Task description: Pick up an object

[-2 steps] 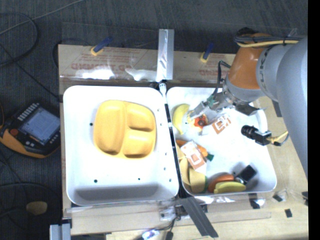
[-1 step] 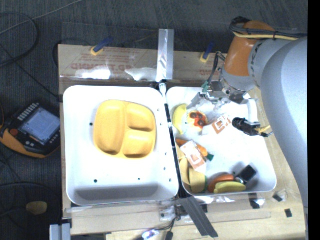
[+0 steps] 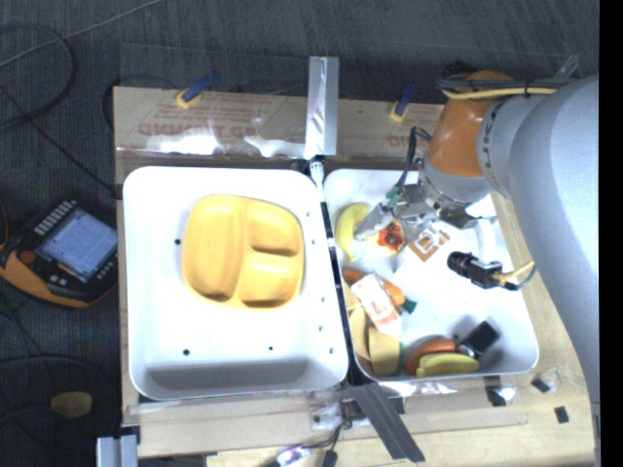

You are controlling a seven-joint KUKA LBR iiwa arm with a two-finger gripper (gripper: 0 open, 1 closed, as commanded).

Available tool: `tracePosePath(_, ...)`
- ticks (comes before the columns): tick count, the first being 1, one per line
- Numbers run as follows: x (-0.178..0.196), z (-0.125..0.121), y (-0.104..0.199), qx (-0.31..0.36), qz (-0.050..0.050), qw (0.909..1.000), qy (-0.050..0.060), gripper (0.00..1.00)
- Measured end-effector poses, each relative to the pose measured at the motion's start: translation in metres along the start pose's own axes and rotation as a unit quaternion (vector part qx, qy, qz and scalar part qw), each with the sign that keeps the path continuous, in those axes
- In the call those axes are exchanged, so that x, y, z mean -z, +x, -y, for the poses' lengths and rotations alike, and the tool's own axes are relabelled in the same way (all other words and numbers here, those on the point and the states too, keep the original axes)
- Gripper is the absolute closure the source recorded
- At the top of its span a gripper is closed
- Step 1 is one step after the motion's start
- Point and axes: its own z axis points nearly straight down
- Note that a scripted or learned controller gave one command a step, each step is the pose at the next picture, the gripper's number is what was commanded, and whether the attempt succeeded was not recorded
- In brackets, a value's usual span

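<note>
In the right bin (image 3: 521, 334), near its back-left corner, the gripper (image 3: 401, 224) sits low over a small orange item (image 3: 391, 236) beside a yellow banana-like piece (image 3: 348, 224); whether it is open or closed, I cannot tell. Clutter lines the left wall and front edge, leaving bare floor mid-bin. The left bin (image 3: 146, 290) holds 1 yellow divided tray (image 3: 241, 251).

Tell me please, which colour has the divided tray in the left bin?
Yellow: the divided tray, seen in the camera view.
</note>
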Motion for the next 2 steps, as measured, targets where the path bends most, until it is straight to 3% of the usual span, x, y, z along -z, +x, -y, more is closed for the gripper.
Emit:
tracePosePath(1,0.007,0.000,0.001,0.001,0.000,1.0000,0.002,1.00)
tracePosePath(2,0.092,0.002,0.049,0.009,-0.003,0.9999,0.006,1.00)
